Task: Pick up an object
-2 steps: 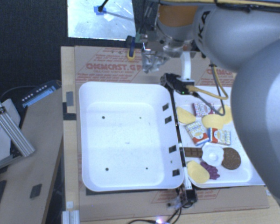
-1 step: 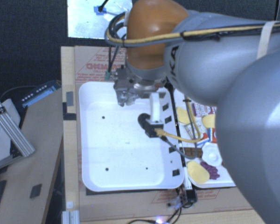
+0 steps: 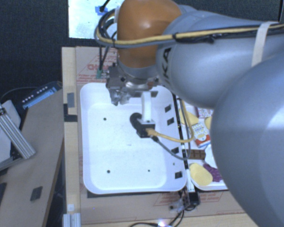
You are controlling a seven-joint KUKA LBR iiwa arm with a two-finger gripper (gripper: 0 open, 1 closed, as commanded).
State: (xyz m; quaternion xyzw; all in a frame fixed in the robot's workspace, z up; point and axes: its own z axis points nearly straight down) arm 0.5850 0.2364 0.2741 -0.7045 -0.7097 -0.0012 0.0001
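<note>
Seen from the camera above the bench (image 3: 70,164), the grey arm (image 3: 236,79) reaches in from the right and hides much of the scene, its orange band (image 3: 144,25) sitting high in the middle. Below the band, the gripper (image 3: 117,98) hangs over the far edge of the left bin (image 3: 113,150), close to that bin's far rim. Whether it is spread or closed cannot be told, since the wrist housing hides its tips, and nothing can be seen held in it. The white floor of the left bin shows a few small dark dots.

The things to be picked lie in the right bin (image 3: 209,187), seen as a narrow strip between the divider and the arm. A yellow rounded piece (image 3: 200,174) sits at the near end, touching a purple piece (image 3: 214,172) on its right. Just beyond them lies a brown bar (image 3: 197,154), and farther back a red and white packet (image 3: 203,137). All of these lie to the right of the gripper and nearer the camera, across the bin wall and well apart from it.
</note>
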